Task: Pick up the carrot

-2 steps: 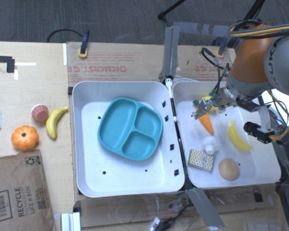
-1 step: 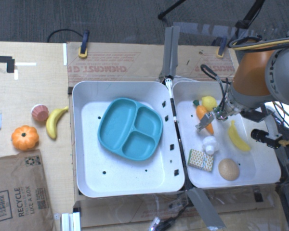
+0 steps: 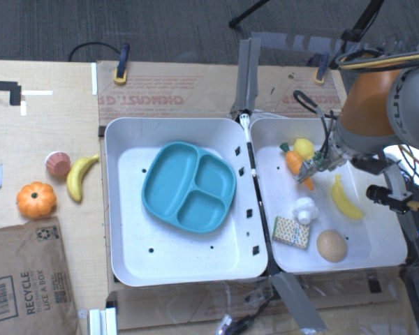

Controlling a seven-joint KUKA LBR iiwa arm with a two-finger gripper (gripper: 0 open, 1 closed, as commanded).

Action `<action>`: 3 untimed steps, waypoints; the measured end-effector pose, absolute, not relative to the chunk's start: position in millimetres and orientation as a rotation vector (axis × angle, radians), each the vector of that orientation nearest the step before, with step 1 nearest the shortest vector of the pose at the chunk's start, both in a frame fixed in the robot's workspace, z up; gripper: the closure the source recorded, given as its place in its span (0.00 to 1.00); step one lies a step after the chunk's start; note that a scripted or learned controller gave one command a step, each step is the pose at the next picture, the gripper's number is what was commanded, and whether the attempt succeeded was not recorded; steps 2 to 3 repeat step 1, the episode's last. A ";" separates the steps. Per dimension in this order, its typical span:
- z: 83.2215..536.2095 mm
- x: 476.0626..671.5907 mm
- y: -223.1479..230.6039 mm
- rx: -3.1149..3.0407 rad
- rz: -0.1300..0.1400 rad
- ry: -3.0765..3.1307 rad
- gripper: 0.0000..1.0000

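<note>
1 carrot (image 3: 294,162) — 2 bananas (image 3: 347,199) (image 3: 79,177), 1 lemon (image 3: 304,147); claw (image 3: 308,171) at carrot — grip unclear.

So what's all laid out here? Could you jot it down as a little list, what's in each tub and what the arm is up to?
left bin: a blue divided plate
right bin: carrot, lemon, banana, egg-like brown ball, patterned packet, small white object
bench, left side: pumpkin, second banana, pink cupcake, paper bag
arm: reaching in over the right bin
gripper: right beside the carrot
carrot lifted: not yet, it lies in the bin
</note>
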State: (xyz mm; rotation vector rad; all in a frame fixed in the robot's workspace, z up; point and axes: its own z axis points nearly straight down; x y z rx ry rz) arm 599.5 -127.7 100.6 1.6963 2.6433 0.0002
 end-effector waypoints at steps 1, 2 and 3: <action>191.7 589.7 -62.6 1.176 0.000 2.911 1.00; 191.7 589.7 -62.6 1.176 0.000 2.911 1.00; 191.7 589.7 -62.6 1.176 0.000 2.911 1.00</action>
